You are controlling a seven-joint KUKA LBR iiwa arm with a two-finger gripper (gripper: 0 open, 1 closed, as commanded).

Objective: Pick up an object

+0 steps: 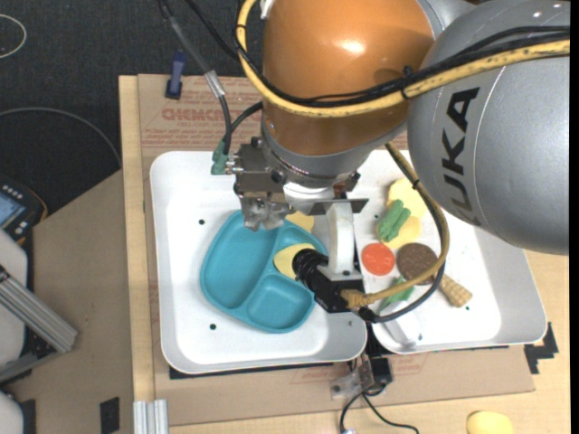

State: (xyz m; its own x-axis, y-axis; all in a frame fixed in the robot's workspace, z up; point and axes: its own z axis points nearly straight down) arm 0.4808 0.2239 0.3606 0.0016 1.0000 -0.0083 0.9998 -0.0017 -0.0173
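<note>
A blue divided dish (244, 274) lies in the left bin (176, 242). A pale yellow piece (288, 259) rests at the dish's right edge, partly hidden by the arm. My gripper (264, 213) hangs down over the dish's far rim, close to it or touching it, and the large orange wrist above blocks much of it. In the right bin (507, 319) lie a green toy (393, 220), a yellow piece (403, 193), an orange-red disc (378, 259), a brown disc (416, 259) and a waffle cone (455, 290).
Both bins sit on a cardboard sheet (145, 134) over a dark floor. The arm covers the far part of both bins. A blue marker (175, 75) lies at the sheet's far left edge. The bins' shared walls meet near the front (366, 328).
</note>
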